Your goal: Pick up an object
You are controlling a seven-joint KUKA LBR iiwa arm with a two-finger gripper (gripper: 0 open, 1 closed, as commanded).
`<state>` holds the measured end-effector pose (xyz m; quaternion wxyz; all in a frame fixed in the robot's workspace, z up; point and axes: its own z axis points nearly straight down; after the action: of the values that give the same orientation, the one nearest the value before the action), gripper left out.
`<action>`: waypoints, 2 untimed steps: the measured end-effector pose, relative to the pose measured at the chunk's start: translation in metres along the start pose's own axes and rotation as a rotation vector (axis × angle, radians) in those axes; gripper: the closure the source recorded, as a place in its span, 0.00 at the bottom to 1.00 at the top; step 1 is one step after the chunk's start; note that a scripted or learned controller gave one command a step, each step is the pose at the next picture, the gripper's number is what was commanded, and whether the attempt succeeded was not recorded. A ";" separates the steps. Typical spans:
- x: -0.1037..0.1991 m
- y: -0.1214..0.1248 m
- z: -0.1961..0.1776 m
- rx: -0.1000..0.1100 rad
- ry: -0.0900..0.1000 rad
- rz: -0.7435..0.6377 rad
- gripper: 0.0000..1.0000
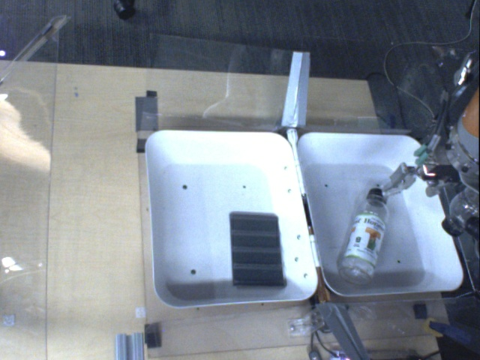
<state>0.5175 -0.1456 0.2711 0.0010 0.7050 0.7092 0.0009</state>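
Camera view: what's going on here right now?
The arm reaches in from the right over the right bin, its gripper close to the cap end of a clear bottle lying on its side there. The bottle rests on the bin floor, not lifted. A black ridged block lies flat in the left bin, untouched. Nothing is picked up yet.

the arm (pixel 459 145) reached in from the right edge, its wrist low and tilted leftward. the gripper (pixel 391 186) pointed down-left, slim fingers close together near their tips.
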 end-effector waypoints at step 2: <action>0.014 -0.004 0.169 -0.051 -0.023 -0.146 0.00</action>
<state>0.5141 -0.1318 0.1023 0.0272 0.6512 0.7583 0.0105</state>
